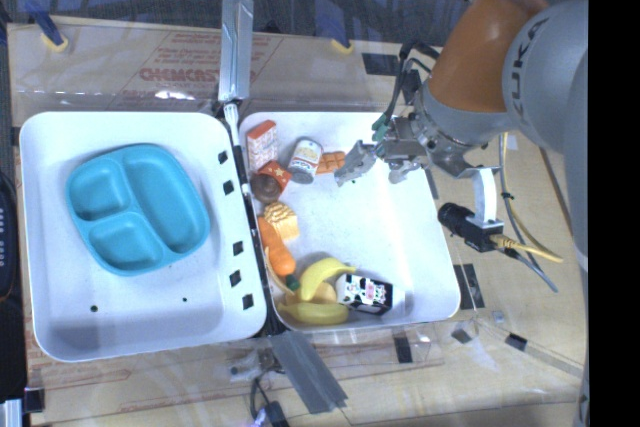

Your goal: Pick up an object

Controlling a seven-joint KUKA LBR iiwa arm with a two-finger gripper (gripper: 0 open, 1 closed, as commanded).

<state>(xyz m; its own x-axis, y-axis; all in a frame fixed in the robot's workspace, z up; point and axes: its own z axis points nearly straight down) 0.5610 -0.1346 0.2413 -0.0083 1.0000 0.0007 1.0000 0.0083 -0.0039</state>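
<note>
My gripper (pixel 378 165) hovers over the upper middle of the right bin (pixel 420 245), fingers apart with nothing between them. Just to its left lie a small can (pixel 305 158) and an orange piece (pixel 331 160). Along the bin's left side sit a red carton (pixel 261 145), a brown round item (pixel 268 182), a tan block (pixel 280 220) and a carrot (pixel 279 255). At the front lie two bananas (pixel 318 295) and a black-and-white box (pixel 364 293).
The left bin (pixel 50 315) holds a blue divided plate (pixel 138 207). A metal divider (pixel 236 45) runs up between the bins. The arm's grey and orange body (pixel 500 45) looms over the right bin's far right corner, with cables (pixel 520 245) beside it.
</note>
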